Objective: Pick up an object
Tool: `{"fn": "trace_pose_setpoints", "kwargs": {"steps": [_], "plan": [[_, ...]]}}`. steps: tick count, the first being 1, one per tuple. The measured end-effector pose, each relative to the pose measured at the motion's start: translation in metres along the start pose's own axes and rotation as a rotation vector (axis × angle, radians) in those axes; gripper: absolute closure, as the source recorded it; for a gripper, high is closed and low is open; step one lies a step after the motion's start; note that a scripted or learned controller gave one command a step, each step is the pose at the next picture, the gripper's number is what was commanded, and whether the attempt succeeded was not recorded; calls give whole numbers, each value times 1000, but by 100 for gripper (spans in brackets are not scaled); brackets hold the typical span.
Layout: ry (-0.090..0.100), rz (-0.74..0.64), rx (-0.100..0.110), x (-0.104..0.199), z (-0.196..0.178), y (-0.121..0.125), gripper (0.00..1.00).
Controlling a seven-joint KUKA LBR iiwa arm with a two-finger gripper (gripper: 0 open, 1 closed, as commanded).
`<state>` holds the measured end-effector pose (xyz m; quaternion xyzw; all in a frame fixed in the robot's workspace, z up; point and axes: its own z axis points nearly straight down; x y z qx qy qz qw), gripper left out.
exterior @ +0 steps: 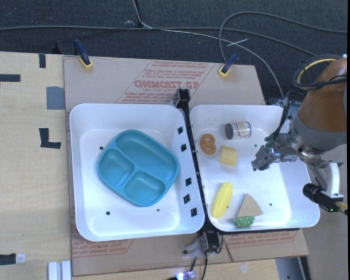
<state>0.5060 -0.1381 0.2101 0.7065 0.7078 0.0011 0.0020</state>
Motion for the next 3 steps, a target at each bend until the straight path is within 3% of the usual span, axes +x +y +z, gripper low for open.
{"fn": "trace_pose_setpoints", "kwargs": {"steps": [3], "plan": [[3,-6,5,153,-22,32,100]]}}
